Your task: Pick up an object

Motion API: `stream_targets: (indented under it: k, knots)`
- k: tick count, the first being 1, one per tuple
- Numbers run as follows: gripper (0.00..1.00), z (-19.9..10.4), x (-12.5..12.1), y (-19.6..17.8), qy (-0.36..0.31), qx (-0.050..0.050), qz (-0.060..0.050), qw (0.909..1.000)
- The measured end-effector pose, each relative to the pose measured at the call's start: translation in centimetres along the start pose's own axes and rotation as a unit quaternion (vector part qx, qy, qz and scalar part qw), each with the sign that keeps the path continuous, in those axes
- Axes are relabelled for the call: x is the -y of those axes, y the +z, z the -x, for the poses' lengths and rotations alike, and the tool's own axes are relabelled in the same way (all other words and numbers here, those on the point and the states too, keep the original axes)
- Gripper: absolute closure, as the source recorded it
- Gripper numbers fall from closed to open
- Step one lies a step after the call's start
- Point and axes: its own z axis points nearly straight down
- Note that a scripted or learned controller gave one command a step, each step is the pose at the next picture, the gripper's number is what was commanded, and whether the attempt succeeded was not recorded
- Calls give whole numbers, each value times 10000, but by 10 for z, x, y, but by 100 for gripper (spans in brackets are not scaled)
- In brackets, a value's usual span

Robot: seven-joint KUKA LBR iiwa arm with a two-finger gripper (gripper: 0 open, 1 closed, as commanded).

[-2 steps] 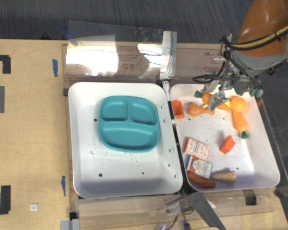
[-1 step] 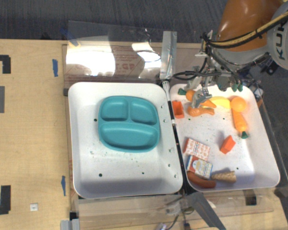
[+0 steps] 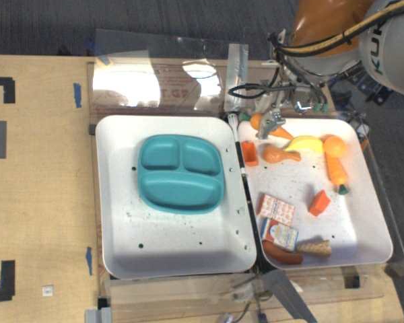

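The jaws (image 3: pixel 275 122) hang at the far left corner of the right bin (image 3: pixel 363 200), low over the toys, and whether they are open or closed cannot be told from this angle; nothing can be seen gripped between them. Directly beneath and around them lies a cluster of play food: an orange piece (image 3: pixel 257 120) just to their left, an orange wedge (image 3: pixel 281 132) touching or nearly touching the tip, a toy drumstick (image 3: pixel 281 155) a little nearer the camera, and a yellow banana (image 3: pixel 306 144) just to the right. The drumstick's long axis runs roughly left to right, thick end to the left. The banana lies across the bin too, its right end against a toy carrot (image 3: pixel 334 161), whose long axis runs from the far side towards the camera, green tip nearest.

A small red block (image 3: pixel 250 153) sits against the bin's left wall, close to the drumstick. Well apart, towards the middle, lies a red-orange wedge (image 3: pixel 318 203). Nearer the camera are a patterned card box (image 3: pixel 277 210), a small blue-and-white carton (image 3: pixel 280 235) touching it, a toy sausage (image 3: pixel 281 253) along the near wall and a tan cone (image 3: pixel 315 249) beside it.

The left bin (image 3: pixel 121 234) holds a teal divided plate (image 3: pixel 182 173), lying flat. Black cables (image 3: pixel 256 89) loop from the wrist above the bin corner. The bench (image 3: pixel 34 200) is tan board with blue tape marks.
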Motion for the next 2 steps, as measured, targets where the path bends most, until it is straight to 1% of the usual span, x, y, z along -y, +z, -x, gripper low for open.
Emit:
stream_targets:
  k: [1, 2]
  knots:
    - [100, -85, -22, -22, 1282, -27, -9, 9917]
    - [100, -29, -54, -19, 1082, -15, -3, 9941]
